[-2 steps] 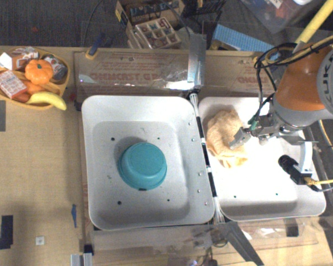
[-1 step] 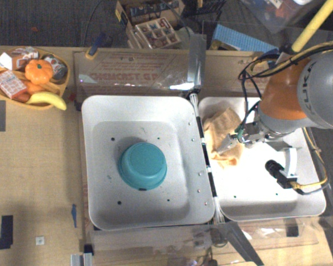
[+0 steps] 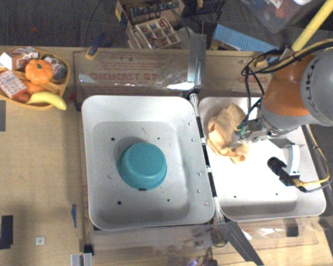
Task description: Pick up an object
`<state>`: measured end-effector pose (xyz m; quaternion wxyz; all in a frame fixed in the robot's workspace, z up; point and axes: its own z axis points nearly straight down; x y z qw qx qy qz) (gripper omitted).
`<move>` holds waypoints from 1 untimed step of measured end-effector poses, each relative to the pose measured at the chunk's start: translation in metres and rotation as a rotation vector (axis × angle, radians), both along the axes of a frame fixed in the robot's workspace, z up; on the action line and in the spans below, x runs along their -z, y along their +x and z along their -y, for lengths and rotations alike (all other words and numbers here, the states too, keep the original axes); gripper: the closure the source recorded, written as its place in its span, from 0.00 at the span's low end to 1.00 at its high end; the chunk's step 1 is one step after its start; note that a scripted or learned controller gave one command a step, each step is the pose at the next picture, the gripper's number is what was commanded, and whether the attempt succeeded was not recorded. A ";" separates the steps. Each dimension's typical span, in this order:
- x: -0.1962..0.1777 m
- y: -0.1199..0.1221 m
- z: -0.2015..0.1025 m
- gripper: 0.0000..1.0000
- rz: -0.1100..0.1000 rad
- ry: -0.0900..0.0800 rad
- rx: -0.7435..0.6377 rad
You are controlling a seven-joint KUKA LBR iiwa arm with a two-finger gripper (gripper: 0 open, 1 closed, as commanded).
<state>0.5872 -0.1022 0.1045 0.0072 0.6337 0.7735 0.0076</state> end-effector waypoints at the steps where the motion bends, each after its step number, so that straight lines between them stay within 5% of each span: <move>1: 0.000 0.000 0.000 0.00 0.000 0.000 0.000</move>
